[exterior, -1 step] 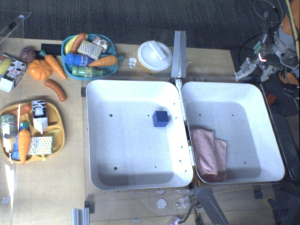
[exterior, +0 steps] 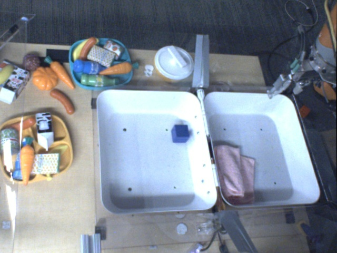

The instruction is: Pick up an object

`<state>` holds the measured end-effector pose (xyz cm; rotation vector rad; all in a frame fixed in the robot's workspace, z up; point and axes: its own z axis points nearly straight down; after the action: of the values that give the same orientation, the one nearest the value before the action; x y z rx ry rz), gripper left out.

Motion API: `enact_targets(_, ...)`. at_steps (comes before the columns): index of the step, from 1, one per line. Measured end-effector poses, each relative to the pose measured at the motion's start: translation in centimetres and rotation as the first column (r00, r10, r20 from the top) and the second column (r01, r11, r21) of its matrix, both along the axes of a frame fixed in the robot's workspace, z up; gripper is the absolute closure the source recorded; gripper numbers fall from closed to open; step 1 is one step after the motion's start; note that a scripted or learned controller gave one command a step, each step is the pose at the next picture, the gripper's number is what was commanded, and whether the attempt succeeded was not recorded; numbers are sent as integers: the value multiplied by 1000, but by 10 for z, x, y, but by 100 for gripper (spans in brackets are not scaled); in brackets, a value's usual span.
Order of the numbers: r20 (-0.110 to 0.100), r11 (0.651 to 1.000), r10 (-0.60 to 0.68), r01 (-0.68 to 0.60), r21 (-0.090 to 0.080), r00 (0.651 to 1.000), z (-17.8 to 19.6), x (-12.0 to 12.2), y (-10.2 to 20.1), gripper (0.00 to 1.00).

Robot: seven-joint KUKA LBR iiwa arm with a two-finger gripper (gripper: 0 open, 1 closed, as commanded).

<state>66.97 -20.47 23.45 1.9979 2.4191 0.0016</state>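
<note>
A small blue cube (exterior: pixel 180 133) lies in the left bin (exterior: pixel 116 157), right of its middle. A crumpled pink cloth (exterior: pixel 235 173) lies in the right bin (exterior: pixel 274 136), against its near left wall. My gripper (exterior: pixel 284 89) hangs over the far right corner of the right bin, well away from both objects. Its fingers stand apart and open, with nothing between them. The grey arm with its orange band (exterior: pixel 325 38) reaches in from the right edge.
A metal divider post (exterior: pixel 200 62) stands behind the seam between the bins. A white lidded bowl (exterior: pixel 174 62), a blue bowl of toy food (exterior: pixel 101 63), loose toy vegetables (exterior: pixel 50 78) and a yellow plate of toys (exterior: pixel 34 147) sit on the bench to the left. Cables hang at the top right.
</note>
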Motion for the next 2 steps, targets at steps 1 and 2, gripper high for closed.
enact_targets(1,-2,1000,-19,19,2,1000,-128,-59,40,0)
enact_targets(2,12,991,132,-132,-3,991,-144,-118,92,0)
